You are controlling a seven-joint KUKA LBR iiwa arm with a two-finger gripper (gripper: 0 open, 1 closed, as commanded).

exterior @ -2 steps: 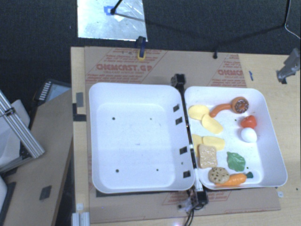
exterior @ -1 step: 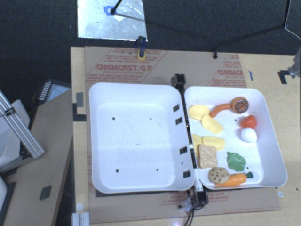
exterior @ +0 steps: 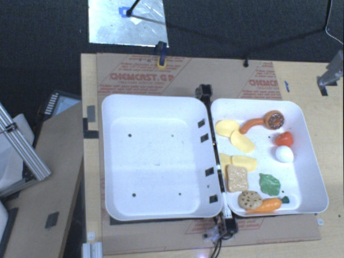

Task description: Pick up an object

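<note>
1. Far left of the gripper, at the view's left edge, a slanted aluminium frame rail (exterior: 21,149) stands off the bench.
2. A shiny foil sheet (exterior: 128,15) lies on the dark floor, well to the gripper's left and farther back. Near it a blue and yellow clamp (exterior: 160,55) sits on the bench's back edge.
3. The left bin (exterior: 156,155) lies well left of the gripper and nearer the camera, on a printed cardboard sheet (exterior: 141,75).
4. The right bin (exterior: 301,117) touches the left one. It sits below and just left of the gripper and holds all the toy food.
5. Along that bin's left side, farthest from the gripper, lie three yellow pieces (exterior: 242,141), a toast slice (exterior: 237,178) and a cookie (exterior: 250,200).
6. Nearer the gripper, an orange sausage (exterior: 251,125) touches a frosted doughnut (exterior: 275,120) at the back. A green leaf (exterior: 270,184) and a carrot (exterior: 266,205) lie at the front.
7. Closest on the gripper's side are a red tomato (exterior: 284,138) and a white egg (exterior: 284,154), just apart from each other.
8. The gripper (exterior: 330,75) is probably the grey part at the right edge, up behind the right bin and well apart from every toy. It is cut off by the edge, so I cannot tell whether it is open or closed. Nothing is seen in it.
</note>
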